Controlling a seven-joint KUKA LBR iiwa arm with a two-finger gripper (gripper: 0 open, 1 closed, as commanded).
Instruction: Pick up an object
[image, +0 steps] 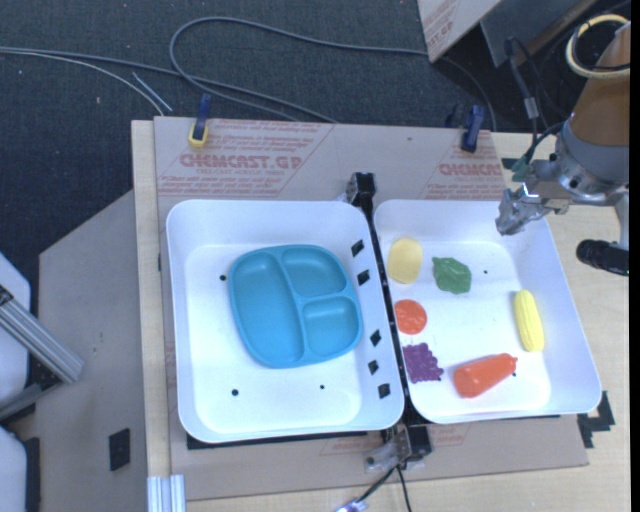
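White right bin (560, 395) kept all 6 toys; the end effector (512, 218) hovered above its corner, grip state unclear, nothing lifted.

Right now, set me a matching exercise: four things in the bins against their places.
Things:
1. blue divided plate
2. purple grapes
3. yellow corn cob
4. gripper

Places:
A. over the right bin's far right corner
B. lying in the left bin
C. near the right bin's right wall
D. by the divider in the right bin, left of the orange carrot

Pairs: 1-B, 2-D, 3-C, 4-A
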